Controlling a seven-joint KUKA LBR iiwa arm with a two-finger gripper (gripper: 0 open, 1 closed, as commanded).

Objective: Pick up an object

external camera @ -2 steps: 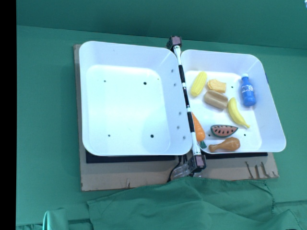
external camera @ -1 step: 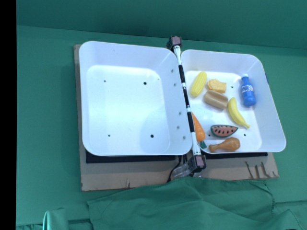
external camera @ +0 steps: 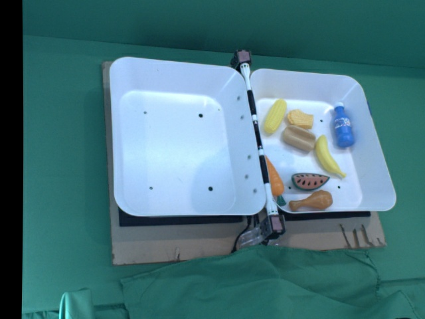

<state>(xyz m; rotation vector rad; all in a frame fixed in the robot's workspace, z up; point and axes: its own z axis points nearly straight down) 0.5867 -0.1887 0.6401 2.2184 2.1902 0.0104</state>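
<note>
Right shallow white plastic bin (external camera: 372, 178): yellow corn cob (external camera: 274, 116), orange wedge (external camera: 300, 119), tan bread roll (external camera: 298, 139), blue bottle (external camera: 342, 125), yellow banana (external camera: 328, 156), watermelon slice (external camera: 310, 181), brown drumstick (external camera: 311, 202), orange carrot (external camera: 274, 177) are seen lying apart | left white bin (external camera: 172, 138): beside it | jaws: state cannot be told.

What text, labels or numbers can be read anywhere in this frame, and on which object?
No text can be read.
Blue bottle in the right bin: carries a pale label patch, too small and blurred to read.
No writing shows on the other toy foods, either bin or the cardboard base.
</note>
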